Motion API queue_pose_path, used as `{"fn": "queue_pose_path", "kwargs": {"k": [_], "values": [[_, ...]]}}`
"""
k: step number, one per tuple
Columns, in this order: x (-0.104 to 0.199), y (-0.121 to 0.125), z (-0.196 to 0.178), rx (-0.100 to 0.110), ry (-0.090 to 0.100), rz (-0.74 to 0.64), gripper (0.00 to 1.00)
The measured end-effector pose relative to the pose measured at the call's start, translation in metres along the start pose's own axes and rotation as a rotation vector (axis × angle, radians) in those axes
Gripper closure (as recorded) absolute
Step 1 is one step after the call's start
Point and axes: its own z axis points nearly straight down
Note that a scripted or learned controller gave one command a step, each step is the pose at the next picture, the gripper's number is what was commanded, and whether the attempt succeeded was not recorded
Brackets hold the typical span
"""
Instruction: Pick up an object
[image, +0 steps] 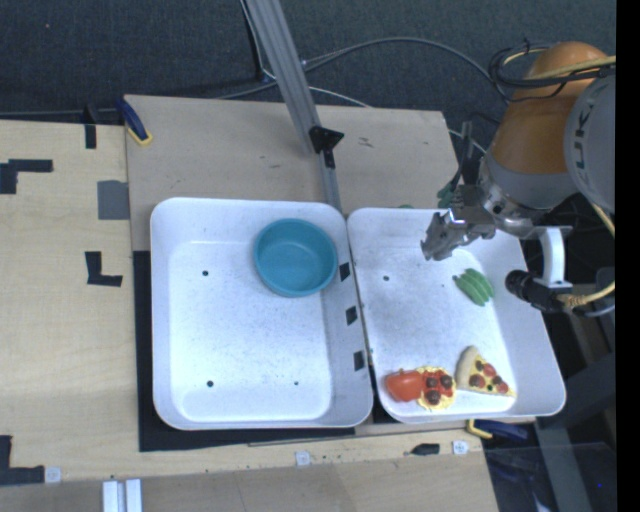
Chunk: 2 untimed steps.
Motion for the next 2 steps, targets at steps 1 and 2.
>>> {"fn": "queue_pose_path", "kwargs": {"k": [1,2], "values": [[0.06,-0.008,0.006,0.001,0.0,0.0,1.0],[0.109,-0.006,0.0,0.001,0.0,0.0,1.0]]}}
